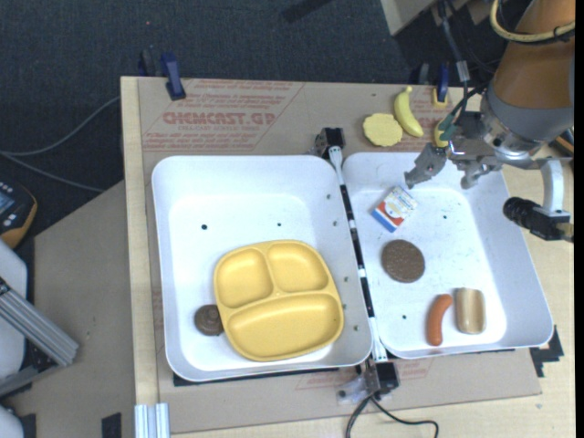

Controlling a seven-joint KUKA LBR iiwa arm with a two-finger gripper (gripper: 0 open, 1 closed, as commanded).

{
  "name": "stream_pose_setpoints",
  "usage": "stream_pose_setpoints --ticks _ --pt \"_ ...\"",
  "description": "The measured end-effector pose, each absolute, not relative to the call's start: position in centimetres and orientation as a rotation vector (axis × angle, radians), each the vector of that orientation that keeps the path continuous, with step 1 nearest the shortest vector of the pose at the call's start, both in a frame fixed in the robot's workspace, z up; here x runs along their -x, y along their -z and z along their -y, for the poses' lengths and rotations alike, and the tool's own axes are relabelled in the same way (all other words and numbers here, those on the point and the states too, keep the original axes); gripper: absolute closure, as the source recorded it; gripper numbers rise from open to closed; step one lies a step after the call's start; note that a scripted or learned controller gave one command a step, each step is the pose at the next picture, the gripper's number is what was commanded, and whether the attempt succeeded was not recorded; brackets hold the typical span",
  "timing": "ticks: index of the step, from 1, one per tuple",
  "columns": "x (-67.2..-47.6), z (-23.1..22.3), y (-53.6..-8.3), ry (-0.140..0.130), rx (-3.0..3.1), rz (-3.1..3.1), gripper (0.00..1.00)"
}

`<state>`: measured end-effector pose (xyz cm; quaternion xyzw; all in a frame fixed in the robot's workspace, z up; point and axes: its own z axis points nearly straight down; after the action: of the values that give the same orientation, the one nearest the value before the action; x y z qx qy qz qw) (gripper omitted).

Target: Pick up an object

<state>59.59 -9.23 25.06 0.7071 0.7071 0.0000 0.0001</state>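
Observation:
My gripper [449, 170] hangs over the back of the right bin [511, 245], its two grey fingers spread open with nothing between them. Just left of and below it lies a small white carton with red and blue print [394, 207]. A round brown patty [402, 260] sits mid-bin. Near the front edge lie a red-orange sausage [438, 318] and a tan bread roll [469, 309] side by side.
The left bin [182, 208] holds a yellow divided plate [276, 297] and a small brown cookie [209, 319]. Behind the right bin, on the cardboard, lie a yellow banana [408, 112] and a yellow round piece [382, 130]. A black clamp [533, 217] juts in at right.

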Motion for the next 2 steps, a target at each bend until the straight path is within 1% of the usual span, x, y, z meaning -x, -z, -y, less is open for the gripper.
stream_pose_setpoints --ticks 1,2 --pt "-55.1 11.3 -11.3 0.015 -2.235 -2.226 0.00" --pt "-52.5 9.3 -8.2 0.005 -2.227 -2.226 0.00"
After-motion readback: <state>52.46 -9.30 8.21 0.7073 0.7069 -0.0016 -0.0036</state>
